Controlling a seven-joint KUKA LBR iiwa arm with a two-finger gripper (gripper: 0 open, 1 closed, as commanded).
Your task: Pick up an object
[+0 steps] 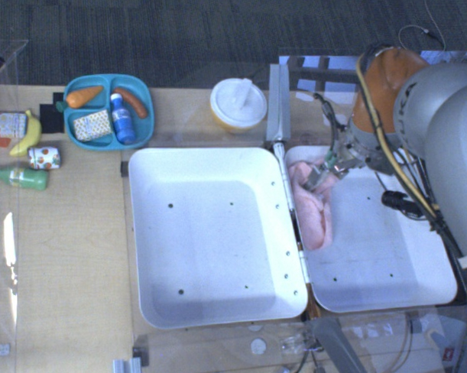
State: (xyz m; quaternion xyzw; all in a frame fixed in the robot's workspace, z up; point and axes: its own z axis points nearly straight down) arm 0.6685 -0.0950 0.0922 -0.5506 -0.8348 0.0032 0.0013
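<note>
The pink cloth (311,206) lies crumpled in the right bin (390,291), against that bin's left wall, and extends from directly under the gripper (323,176) toward the near side of the bench. The gripper sits at the cloth's upper end, touching or just above the fabric. Whether it is open, closed, or gripping the cloth cannot be determined, because the fingertips merge with the folds.

The grey arm (437,113) with its orange band (386,73) extends away from the gripper to the right and upward, with black and yellow cables running along it.

The left bin (212,236) lies to the gripper's left, beyond the divider between the two bins.

Farther left and beyond the bins, a white lidded container with a yellow base (238,104) stands on the bench. A blue compartment tray (108,110) of toy food sits farther left still, with a banana (29,132), a small can (44,157) and a green bottle (20,178) near the bench's left edge.
</note>
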